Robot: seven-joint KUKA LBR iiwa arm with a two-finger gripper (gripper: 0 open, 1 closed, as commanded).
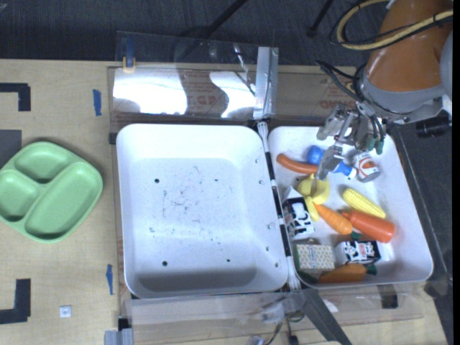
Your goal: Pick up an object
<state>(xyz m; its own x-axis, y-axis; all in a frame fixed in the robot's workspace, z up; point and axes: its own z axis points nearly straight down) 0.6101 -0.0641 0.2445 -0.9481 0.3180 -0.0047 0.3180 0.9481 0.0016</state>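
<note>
Lying untouched in the right bin [417, 264], from near to far, are a carrot [343, 272], a small carton [359, 251], corn [364, 202] and a blue ball [316, 154]. Above the far items hangs the end effector [343, 141], fingers spread and holding nothing, so by my judgement the pick is not yet done.
</note>
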